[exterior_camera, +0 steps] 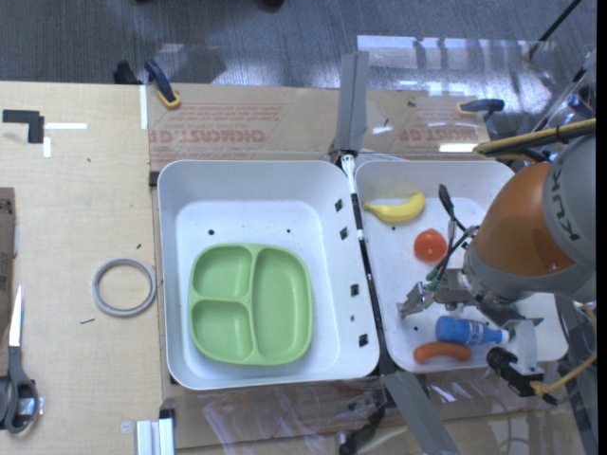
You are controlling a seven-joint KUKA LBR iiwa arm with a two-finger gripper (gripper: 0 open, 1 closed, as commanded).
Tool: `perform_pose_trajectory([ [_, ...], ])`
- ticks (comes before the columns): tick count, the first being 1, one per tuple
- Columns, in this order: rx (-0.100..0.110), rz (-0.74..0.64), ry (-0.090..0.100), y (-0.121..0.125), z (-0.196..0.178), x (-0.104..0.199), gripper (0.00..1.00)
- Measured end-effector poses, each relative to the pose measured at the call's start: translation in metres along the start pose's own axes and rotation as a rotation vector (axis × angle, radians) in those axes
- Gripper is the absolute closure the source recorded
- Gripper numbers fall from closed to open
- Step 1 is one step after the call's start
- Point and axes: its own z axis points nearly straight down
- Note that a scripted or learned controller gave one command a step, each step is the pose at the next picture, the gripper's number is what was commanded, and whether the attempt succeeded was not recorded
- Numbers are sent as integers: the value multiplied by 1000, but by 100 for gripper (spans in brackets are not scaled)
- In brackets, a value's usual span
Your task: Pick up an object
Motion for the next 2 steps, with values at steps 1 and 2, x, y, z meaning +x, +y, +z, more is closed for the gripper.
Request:
perform_pose_trajectory([
  [1,0,0,0,0,0,0,0],
  [2,0,0,0,0,0,0,0],
])
